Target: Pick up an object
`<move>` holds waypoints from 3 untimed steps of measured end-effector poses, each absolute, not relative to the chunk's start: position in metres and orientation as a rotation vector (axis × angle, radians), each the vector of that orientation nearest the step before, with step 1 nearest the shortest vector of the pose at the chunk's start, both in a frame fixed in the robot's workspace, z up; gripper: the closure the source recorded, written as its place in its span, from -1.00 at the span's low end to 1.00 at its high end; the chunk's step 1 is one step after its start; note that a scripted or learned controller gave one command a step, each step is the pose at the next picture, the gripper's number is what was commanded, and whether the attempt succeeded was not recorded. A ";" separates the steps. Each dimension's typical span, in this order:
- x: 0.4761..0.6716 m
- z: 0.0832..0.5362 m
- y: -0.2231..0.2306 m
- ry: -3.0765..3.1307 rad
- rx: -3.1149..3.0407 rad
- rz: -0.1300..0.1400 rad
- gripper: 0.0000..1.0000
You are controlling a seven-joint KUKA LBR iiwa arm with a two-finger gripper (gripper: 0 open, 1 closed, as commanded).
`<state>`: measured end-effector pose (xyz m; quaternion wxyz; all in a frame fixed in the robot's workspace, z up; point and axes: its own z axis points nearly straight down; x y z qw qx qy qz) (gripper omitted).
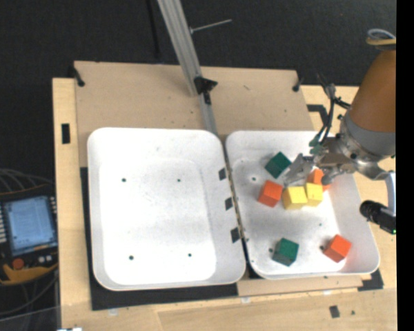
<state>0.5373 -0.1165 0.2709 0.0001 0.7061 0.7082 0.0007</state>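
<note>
The left bin [159, 205] is left of centre. In the right bin [355, 257], right of centre, the gripper [309, 172] hangs over a tight cluster of blocks; I cannot tell whether its fingers are spread or closed, or on anything. Good practice, I judge: straddle one block, likely the yellow block [294, 197], and avoid its touching neighbours. Count, left to right: three orange — orange block [269, 194], one partly hidden under the gripper, one lower right; two green; two yellow.

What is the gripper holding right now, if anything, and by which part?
Cannot be told. The gripper sits low among the yellow blocks and a small orange block in the right white bin.
</note>
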 end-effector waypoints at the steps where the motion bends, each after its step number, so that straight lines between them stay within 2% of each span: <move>1: 0.537 0.271 -0.117 2.220 2.221 0.003 -1.00; 3: 0.543 0.162 -0.126 2.221 2.225 -0.007 -1.00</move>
